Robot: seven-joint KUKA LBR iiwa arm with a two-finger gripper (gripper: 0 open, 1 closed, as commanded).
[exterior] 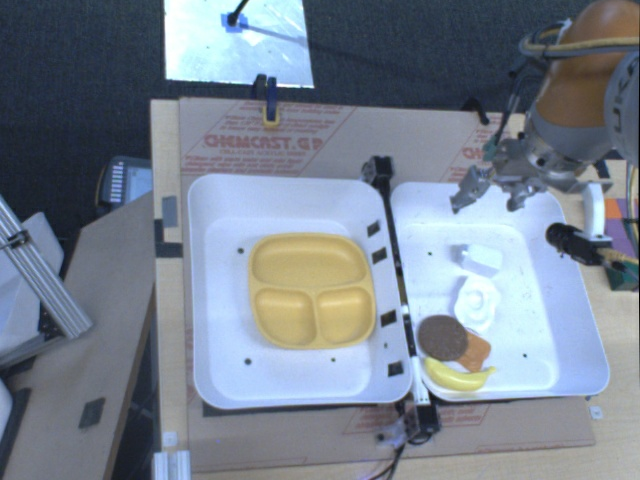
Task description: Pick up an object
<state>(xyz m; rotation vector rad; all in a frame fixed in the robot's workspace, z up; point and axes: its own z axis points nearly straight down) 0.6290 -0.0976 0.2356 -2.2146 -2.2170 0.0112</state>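
Above the far edge of the right bin [570, 368], the gripper [490, 194] hung with fingers apart, holding nothing. Approach step judged. Candidate objects, a white block [481, 259] and banana [458, 376], lay below; descent and alignment required next.

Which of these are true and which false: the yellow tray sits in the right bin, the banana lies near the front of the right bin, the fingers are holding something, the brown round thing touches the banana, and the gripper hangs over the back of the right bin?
1. The yellow tray sits in the right bin. False: it lies in the left bin.
2. The banana lies near the front of the right bin. True.
3. The fingers hold something. False: they are spread, with nothing between them.
4. The brown round thing touches the banana. True: they appear to meet.
5. The gripper hangs over the back of the right bin. True.
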